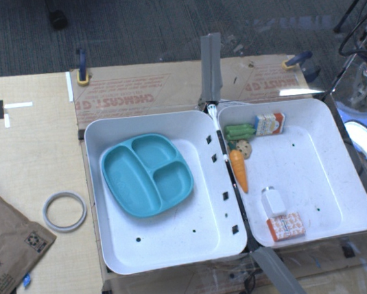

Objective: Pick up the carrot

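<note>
Over the bench, I cannot tell whether the pincer is open or closed, so I start from the target.

The carrot (239,170) lies in the right bin (317,175), hard against its left wall, next to the divider between the two bins. Its orange body runs lengthwise along that wall, with the narrow tip toward the near edge. At its thick end I see a small round brown speckled piece (242,148) touching it or just beside it. Just beyond that lies a green toy vegetable (239,131), and a small red and white carton (270,124) sits right beside the green one, near the far wall.

Nearer the front of the same bin, apart from the carrot, a small white block (273,201) rests on the floor, with a red and white packet (286,227) just in front of it.

The left bin (180,238) holds a teal divided plate (147,174). On the wooden bench to the left I see a roll of tape (64,210) lying flat and a corner of a cardboard box (12,249).
</note>
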`<state>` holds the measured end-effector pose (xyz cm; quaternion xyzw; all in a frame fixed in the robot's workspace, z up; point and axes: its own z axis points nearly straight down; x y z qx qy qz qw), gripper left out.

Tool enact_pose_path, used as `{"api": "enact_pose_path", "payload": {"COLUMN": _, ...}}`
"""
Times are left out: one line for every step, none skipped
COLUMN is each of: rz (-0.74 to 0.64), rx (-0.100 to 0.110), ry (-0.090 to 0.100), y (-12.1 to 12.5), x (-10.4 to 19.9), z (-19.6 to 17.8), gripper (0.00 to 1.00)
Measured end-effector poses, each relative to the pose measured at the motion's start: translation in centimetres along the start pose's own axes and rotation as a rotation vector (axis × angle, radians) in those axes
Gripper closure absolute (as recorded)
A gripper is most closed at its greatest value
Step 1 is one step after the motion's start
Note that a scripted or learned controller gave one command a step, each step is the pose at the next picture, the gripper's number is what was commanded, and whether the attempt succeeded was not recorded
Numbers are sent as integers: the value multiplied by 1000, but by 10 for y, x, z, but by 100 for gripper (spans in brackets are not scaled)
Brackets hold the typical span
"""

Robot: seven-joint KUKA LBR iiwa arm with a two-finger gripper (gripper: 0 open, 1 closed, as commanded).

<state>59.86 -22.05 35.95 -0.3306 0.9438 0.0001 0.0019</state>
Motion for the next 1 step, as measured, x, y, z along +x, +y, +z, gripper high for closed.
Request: {"api": "enact_pose_path", "payload": {"rz": -95, "rx": 2, "ry": -2, "y": -13, "x": -14, "z": 5, "gripper": 100}}
